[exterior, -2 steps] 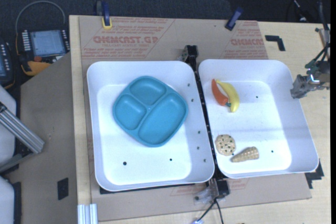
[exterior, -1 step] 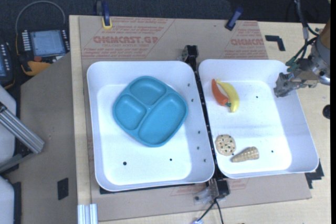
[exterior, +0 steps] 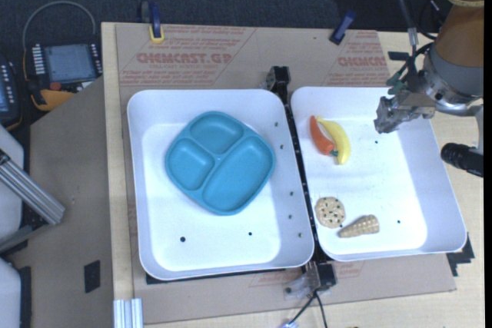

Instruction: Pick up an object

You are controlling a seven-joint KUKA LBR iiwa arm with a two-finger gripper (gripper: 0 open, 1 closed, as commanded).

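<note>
In the right bin (exterior: 430, 188) lie a yellow banana (exterior: 339, 140) and, touching its left side, an orange-red carrot (exterior: 322, 136). Nearer the front sit a round speckled cookie (exterior: 330, 211) and a tan ice-cream cone (exterior: 360, 226) on its side. My gripper (exterior: 389, 119) hangs over the back right part of this bin, to the right of the banana and apart from it. Nothing shows between its dark fingers.
The left bin (exterior: 154, 188) holds a blue three-compartment plate (exterior: 221, 162). A black clamp (exterior: 278, 77) sits at the back between the bins. Brown cardboard lies under both bins. A black cylinder (exterior: 466, 159) juts in at the right edge.
</note>
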